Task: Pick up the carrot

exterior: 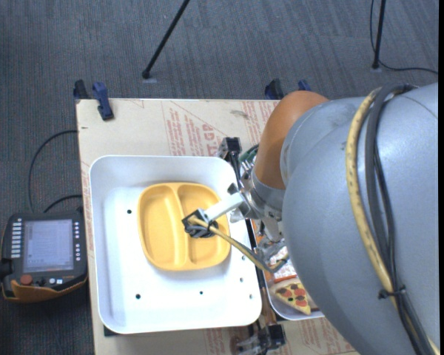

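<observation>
My gripper (265,237) hangs low over the left edge of the right bin (281,313), just past the wall it shares with the left bin. The grey arm covers most of the right bin. A thin orange sliver (260,237) shows right beside the gripper; I cannot tell whether it is the carrot. What lies under the gripper is hidden by the wrist.
A yellow two-part plate (166,224) lies in the middle of the left bin (115,272). A toy pizza slice (292,296) and a small striped thing (275,257) lie at the front left of the right bin. Clamps (102,100) stand at the board's back edge.
</observation>
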Available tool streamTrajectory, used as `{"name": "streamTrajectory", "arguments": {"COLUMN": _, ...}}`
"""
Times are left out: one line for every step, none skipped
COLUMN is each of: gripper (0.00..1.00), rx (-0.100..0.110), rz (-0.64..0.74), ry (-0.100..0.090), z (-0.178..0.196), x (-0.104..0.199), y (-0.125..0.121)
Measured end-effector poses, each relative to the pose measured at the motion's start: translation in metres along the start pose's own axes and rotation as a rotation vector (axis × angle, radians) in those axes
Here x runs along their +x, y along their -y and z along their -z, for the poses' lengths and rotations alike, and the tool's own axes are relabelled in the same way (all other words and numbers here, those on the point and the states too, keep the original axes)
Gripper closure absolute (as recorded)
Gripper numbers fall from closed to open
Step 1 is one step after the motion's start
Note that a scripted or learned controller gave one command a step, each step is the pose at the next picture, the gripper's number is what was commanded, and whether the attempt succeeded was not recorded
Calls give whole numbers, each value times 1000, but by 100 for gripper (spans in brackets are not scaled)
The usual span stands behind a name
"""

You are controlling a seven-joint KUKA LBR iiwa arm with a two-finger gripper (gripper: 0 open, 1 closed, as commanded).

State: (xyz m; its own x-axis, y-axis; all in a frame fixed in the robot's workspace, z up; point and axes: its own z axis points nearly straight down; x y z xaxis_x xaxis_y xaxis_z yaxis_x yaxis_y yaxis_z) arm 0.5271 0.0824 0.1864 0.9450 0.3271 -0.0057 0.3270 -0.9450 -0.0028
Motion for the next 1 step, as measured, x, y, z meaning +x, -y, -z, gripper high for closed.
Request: {"name": "streamTrajectory", "arguments": {"gripper": 0, "rx": 0, "rz": 21, "ry": -1, "z": 0, "x": -52, "y": 9}}
